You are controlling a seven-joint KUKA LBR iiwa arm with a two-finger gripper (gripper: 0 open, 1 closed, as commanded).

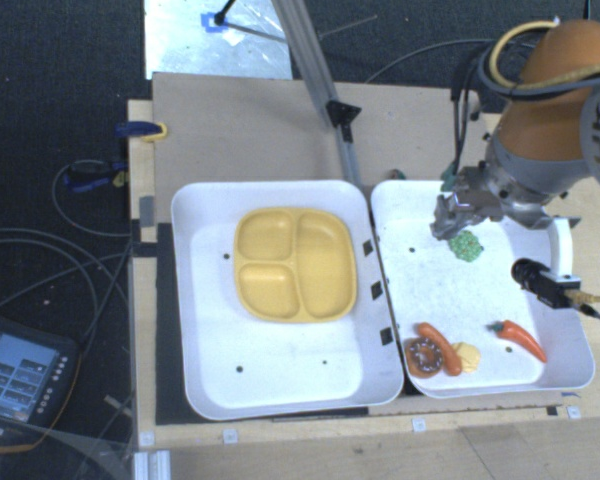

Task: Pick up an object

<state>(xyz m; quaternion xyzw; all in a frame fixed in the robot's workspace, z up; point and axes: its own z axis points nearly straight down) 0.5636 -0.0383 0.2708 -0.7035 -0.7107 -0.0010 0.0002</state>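
We see the gripper (pixel 452 220) low in the right bin (pixel 420 208), just beside a small green broccoli toy (pixel 467 246). We cannot tell if its jaws are spread or pressed together. A toy carrot (pixel 521 338), sausage (pixel 438 346) and donut (pixel 421 356) lie near the front. A yellow plate (pixel 294 265) sits in the left bin (pixel 205 298).

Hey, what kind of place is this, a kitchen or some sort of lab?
Likely a robotics lab: a robot arm reaches over two white bins, a teach pendant lies among loose cables, and the food is toy.
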